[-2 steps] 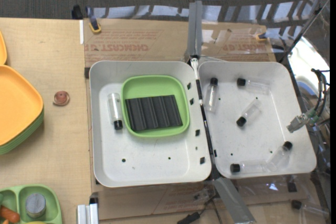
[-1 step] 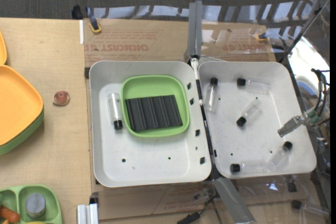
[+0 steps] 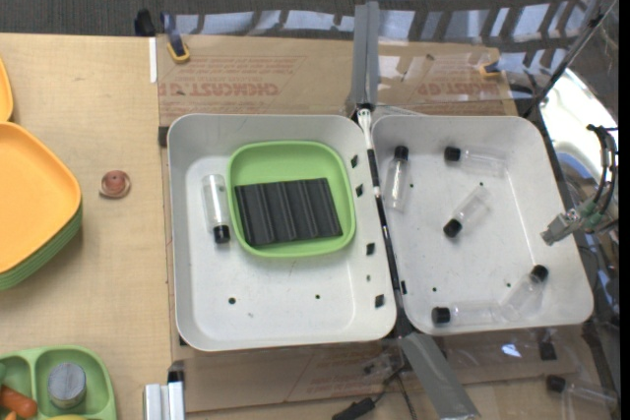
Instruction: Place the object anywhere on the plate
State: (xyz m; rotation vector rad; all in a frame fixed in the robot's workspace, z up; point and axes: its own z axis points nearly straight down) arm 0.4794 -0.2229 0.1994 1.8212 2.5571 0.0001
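1. Left bin (image 3: 197, 305): shallow, white. Holds the green plate (image 3: 290, 158) in its upper half, with a black ribbed mat (image 3: 285, 211) lying on the plate.
2. One clear vial with a black cap (image 3: 215, 207) lies on the bin floor just beside the plate, at the plate's 9 o'clock, cap end toward 6 o'clock. It is off the plate.
3. Right bin (image 3: 492, 138): shallow, white. Holds more clear capped vials: one at 10 o'clock (image 3: 397, 174), one at 12 o'clock (image 3: 463, 154), one near centre (image 3: 465, 213), one at 4 o'clock (image 3: 527, 285), one at 7 o'clock (image 3: 455, 314).
4. Gripper (image 3: 563, 229): seen at the right bin's 3 o'clock rim, at the view's right edge. Too small and edge-on to judge; whether its fingers are apart or together cannot be told. No vial is visible in it.
5. Task progress: judged not done. Nothing but the mat rests on the plate. Left to do: pick a vial, carry it over, set it on the plate.
6. Writing: the cardboard (image 3: 246, 84) beyond the bins bears red print, upside down in this view, seemingly "CHEMCYST"; the reading is uncertain. Similar red print beyond the right bin is not legible.
7. Bench at 9 o'clock: stacked orange plates (image 3: 34, 211), a small red disc (image 3: 115, 183), a green divided tray (image 3: 44, 389).
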